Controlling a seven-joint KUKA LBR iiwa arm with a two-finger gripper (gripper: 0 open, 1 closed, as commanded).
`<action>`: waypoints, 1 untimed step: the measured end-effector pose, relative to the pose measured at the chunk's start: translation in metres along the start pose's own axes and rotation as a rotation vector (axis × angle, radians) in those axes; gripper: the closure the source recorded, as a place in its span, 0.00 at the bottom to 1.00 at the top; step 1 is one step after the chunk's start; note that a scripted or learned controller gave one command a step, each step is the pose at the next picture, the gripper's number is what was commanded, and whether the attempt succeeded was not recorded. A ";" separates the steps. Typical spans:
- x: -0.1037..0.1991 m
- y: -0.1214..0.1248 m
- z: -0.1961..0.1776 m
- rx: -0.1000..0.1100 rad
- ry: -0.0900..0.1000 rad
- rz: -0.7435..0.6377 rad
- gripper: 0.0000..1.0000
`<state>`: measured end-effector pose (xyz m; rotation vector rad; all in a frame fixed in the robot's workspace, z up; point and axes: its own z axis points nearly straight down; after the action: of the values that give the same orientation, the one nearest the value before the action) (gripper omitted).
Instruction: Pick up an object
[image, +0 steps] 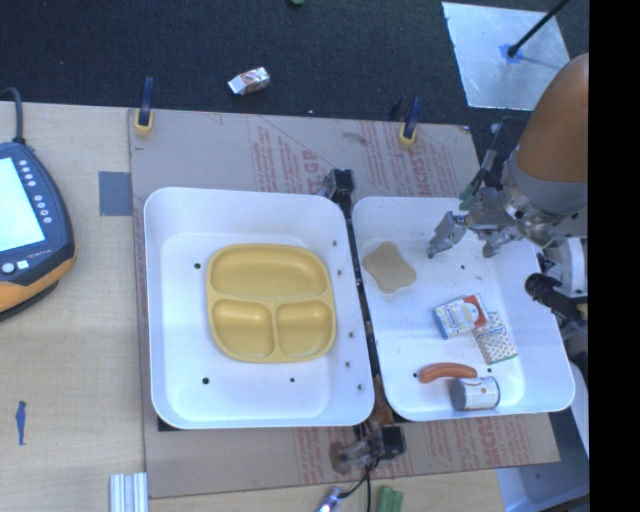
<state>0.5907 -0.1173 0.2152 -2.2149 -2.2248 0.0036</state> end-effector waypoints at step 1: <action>-0.025 -0.020 0.075 0.002 -0.001 -0.001 0.00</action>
<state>0.5709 -0.1423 0.1400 -2.2139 -2.2251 0.0075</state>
